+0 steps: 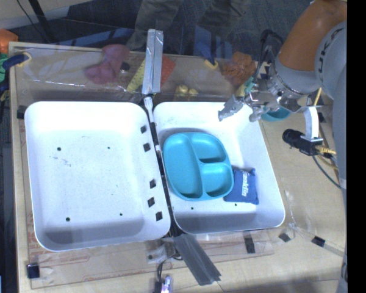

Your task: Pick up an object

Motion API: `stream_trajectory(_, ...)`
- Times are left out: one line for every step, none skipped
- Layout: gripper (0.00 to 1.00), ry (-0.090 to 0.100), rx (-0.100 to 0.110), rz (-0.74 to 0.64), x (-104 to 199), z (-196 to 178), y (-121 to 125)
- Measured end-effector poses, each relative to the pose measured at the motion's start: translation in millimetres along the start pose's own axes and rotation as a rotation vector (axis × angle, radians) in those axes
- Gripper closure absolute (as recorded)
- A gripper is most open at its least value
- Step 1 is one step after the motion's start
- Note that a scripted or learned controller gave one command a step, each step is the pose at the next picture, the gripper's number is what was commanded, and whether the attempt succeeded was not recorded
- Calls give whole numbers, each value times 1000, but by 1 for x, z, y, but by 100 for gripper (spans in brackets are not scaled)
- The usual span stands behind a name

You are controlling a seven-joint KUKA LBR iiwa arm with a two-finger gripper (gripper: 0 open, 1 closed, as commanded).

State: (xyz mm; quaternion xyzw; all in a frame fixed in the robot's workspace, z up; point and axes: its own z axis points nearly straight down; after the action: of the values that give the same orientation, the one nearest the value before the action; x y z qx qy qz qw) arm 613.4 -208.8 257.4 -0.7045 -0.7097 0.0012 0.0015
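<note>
A light blue divided plate point(195, 165) lies in the right bin point(256, 215), against its left wall. A dark blue packet point(243, 186) with white lettering rests at the plate's right front corner, touching it. My gripper point(240, 110) hangs over the bin's back right area, above and behind the plate. Its two fingers are spread apart with nothing between them.
The left bin point(85, 176) sits beside the right one, with a hinged black-clipped seam point(152, 163) between them. Behind the bins, under clear plastic, lie a pink toy point(107, 63), an orange item point(239, 66) and other small things. A metal bar point(152, 63) stands at the back centre.
</note>
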Motion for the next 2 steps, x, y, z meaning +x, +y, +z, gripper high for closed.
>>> stream_trajectory(0,0,-1,-195,0,112,-12)
stream_trajectory(0,0,-5,-226,12,164,-24)
